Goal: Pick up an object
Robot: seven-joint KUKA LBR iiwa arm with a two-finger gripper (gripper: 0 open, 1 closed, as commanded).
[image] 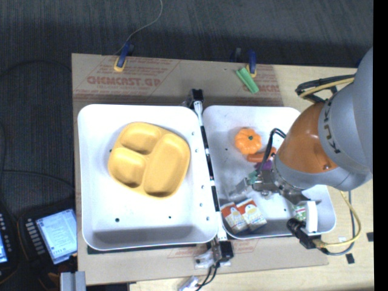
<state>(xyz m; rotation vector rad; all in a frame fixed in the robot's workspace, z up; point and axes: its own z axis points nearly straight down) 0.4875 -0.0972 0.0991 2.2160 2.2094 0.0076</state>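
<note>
Arm w/ gripper (257,179) low in right bin (315,220), betw small orange pumpkin (248,140) & red/white carton (244,216) at bin's front; can't tell grip state. Left bin (91,162) holds yellow sectioned tray (149,159).

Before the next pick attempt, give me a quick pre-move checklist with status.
1. Candidates in the right bin: ok. Small orange pumpkin near the back, red-and-white carton at the front edge.
2. Tool over the right bin: ok, it hangs between pumpkin and carton.
3. Tool free of any object: cannot tell, the wrist hides it.
4. Pumpkin clear of other items: not ok, a red item lies against it under the arm.
5. Left bin: ok, only the yellow three-section tray sits there, away from the arm.
</note>
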